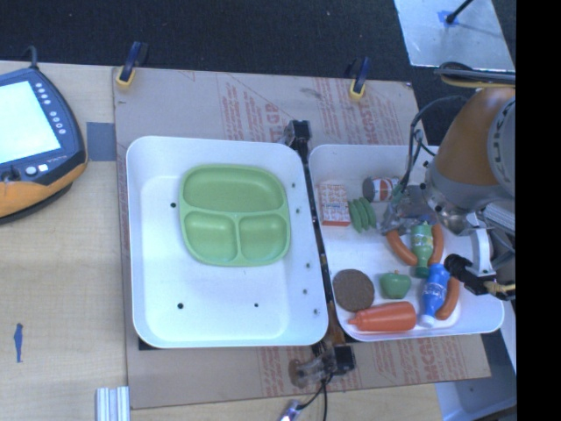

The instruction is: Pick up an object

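Note:
The right bin (pixel 491 323) holds several toy foods: a red and white carton (pixel 334 203), a green ridged piece (pixel 361 213), a small can (pixel 378 189), an orange carrot (pixel 401 249), a green bottle (pixel 422 242), a blue bottle (pixel 436 293), a brown disc (pixel 353 288), a green pepper (pixel 395 284) and a long red-orange piece (pixel 382 317). My gripper (pixel 401 210) hangs low over the bin's middle, just right of the green ridged piece and the can, above the carrot's upper end. Nothing can be seen held in it.
The left bin (pixel 149 261) holds a green divided plate (pixel 235 213). An orange-rimmed tablet (pixel 31 139) lies on the bench at far left. Clamps (pixel 358 77) hold the cardboard sheet at the back. A black bracket (pixel 299 133) sits between the bins.

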